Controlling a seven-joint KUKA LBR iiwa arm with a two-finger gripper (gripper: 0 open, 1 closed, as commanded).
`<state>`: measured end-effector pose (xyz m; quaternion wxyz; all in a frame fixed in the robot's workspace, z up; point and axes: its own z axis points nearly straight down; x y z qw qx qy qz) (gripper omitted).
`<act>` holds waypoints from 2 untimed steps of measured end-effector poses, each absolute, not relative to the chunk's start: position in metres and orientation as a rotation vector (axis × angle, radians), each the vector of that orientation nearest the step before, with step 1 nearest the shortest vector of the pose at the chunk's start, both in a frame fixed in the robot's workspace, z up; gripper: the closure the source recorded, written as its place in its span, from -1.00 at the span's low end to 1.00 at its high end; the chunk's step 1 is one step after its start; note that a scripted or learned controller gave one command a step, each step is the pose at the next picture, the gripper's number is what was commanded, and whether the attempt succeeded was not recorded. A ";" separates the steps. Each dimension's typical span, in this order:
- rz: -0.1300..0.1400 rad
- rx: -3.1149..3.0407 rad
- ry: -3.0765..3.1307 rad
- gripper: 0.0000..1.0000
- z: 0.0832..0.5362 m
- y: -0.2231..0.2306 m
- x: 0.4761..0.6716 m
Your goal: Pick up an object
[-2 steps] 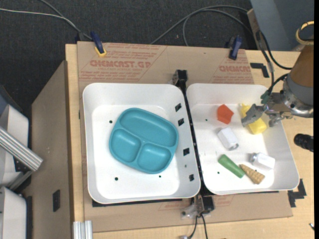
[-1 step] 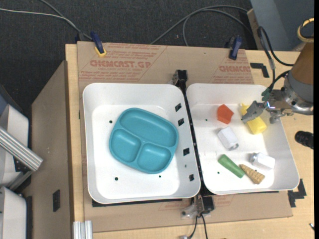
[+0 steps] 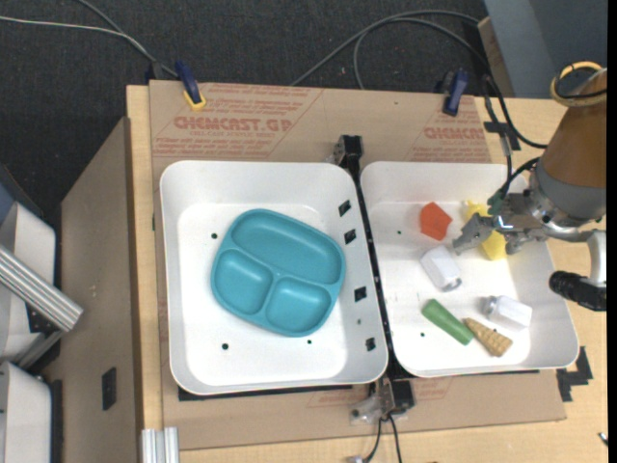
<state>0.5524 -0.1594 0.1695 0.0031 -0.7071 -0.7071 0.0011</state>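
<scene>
The metal pincer (image 3: 479, 231) hovers low in the right white bin (image 3: 405, 355), near its far right edge, just beside a yellow block (image 3: 493, 246); I cannot tell its spread.

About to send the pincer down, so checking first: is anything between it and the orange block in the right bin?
Nothing visible blocks it. The pincer hangs over the right white bin, beside the orange block, with bare bin floor between them. The yellow piece sits under the pincer, on the far side from the block.

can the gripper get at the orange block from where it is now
Probably yes: the orange block sits alone in the right bin, open above, just left of the gripper. The yellow piece lies off that path.
</scene>
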 end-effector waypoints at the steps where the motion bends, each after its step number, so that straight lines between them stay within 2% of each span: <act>1: 0.004 -2.217 -2.217 -1.00 0.126 -0.161 0.556; 2: -0.014 -2.227 -2.232 -1.00 0.106 -0.162 0.562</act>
